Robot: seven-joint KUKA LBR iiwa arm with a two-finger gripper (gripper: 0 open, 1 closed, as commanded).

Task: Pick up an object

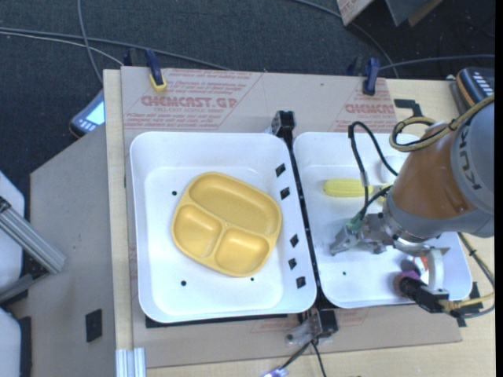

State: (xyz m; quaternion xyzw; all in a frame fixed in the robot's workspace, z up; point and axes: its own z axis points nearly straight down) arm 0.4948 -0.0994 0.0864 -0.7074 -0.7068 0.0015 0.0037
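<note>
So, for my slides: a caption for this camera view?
Gripper low in the right bin near a corn cob; yellow tray in the left bin.

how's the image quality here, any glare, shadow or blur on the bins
Camera view: even overhead light, the left bin bright white but not blown out; soft shadow under the yellow tray; the arm shades part of the right bin; the claw looks slightly soft.

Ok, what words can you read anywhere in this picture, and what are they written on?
"CHEMCAST GP", red print on the brown paper-covered board behind the left bin.
"CHEMCAS...", the same red print repeated behind the right bin, cut off by the arm.
Smaller red lines under both are too blurred to read.
Dark letters on the arm's grey casing are partly cut off, unreadable.
</note>
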